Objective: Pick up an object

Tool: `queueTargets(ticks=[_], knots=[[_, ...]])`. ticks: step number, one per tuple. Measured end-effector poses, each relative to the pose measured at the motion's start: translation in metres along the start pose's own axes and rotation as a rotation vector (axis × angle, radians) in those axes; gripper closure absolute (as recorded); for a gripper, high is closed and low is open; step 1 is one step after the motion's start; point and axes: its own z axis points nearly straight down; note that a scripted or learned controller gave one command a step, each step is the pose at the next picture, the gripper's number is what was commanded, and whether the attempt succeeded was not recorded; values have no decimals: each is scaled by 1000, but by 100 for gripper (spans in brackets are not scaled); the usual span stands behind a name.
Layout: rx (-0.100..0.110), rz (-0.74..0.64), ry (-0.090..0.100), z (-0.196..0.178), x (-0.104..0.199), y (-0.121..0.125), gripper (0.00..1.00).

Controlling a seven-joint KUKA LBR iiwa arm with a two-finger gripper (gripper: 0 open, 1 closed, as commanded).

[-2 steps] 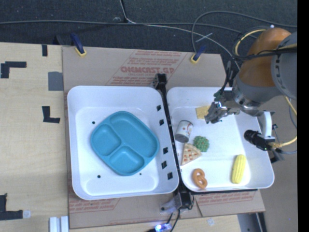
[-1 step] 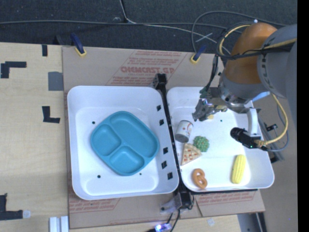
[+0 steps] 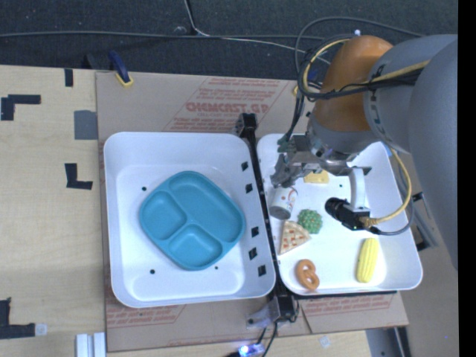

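Here, the things I could pick lie in the right bin: a green broccoli piece near its middle, a pizza slice just near-left of it, a pretzel nearer still, and a corn cob toward the near right. A small yellow cheese piece lies farther back, close beside my gripper. My gripper hangs low over the far-left part of that bin, by the wall between the bins; I cannot tell how it stands, and I see nothing held in it. The left bin holds a blue divided plate. Both bins sit on cardboard on the bench.
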Motion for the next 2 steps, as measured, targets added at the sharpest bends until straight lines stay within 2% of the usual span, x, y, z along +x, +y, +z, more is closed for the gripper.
queueTargets(ticks=[1, 2], knots=[[0, -2, 1, -1, 61, 4, 100], [-1, -1, 0, -4, 108, 6, 100]])
